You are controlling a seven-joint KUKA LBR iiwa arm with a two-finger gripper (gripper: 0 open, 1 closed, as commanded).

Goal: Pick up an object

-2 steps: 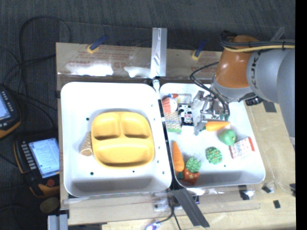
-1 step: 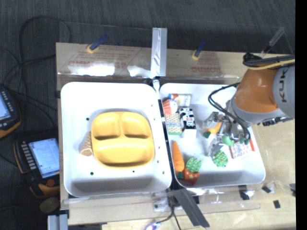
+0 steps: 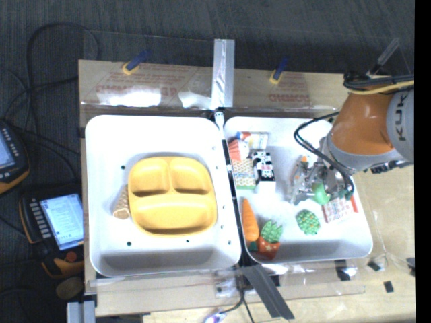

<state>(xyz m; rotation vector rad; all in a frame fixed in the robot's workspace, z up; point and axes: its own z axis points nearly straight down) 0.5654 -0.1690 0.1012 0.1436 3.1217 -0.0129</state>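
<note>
Camera view shows the pincer low in the right bin, near its right side. Whether it is open or closed, and whether it has hold of anything, cannot be told from this slanted view. Directly at the pincer there is a small green thing, touching it or almost touching; if it is gripped is not clear. Just below the pincer lies a green ball with a dotted pattern, apart from it, toward the front wall of the bin. Just to the right lies a red-and-white card, flat on the bin floor.

Further to the left, well apart from the pincer, there are a carrot lying with its long axis from back to front, a strawberry, and some small boxes against the divider. The left bin holds a yellow tray.

Probably the nearest candidates are the small green thing and the ball; for the ball, the pincer must shift a little toward the front of the bin.
</note>
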